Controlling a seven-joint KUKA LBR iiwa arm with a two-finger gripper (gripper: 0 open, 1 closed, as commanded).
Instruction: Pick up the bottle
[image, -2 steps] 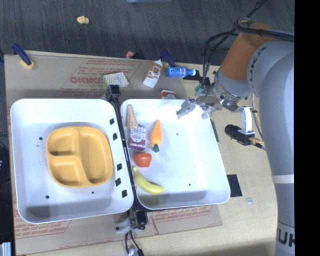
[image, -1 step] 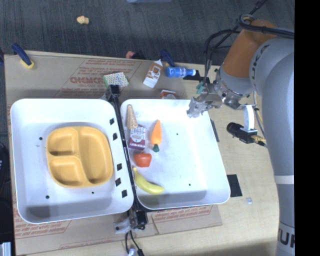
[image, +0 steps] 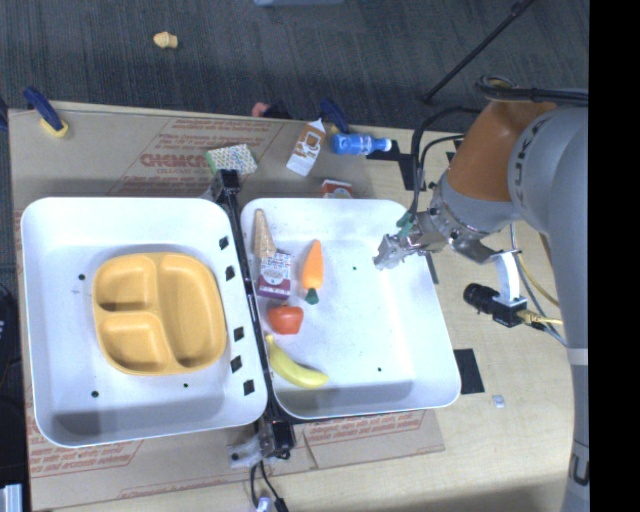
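Note:
The bottle (image: 356, 144) is small and blue. It lies on its side on the cardboard behind the right bin (image: 430, 340), outside the bin's far rim. My gripper (image: 388, 254) hangs over the right part of the right bin, near its right wall. It is well in front of the bottle and a little to its right, and nothing shows in its grasp.
The right bin's left side holds an ice cream cone (image: 262, 235), a small packet (image: 275, 274), a carrot (image: 313, 266), a tomato (image: 286, 319) and a banana (image: 294, 369). A yellow divided plate (image: 160, 310) sits in the left bin (image: 50, 330). Small cartons (image: 306, 148) lie by the bottle.

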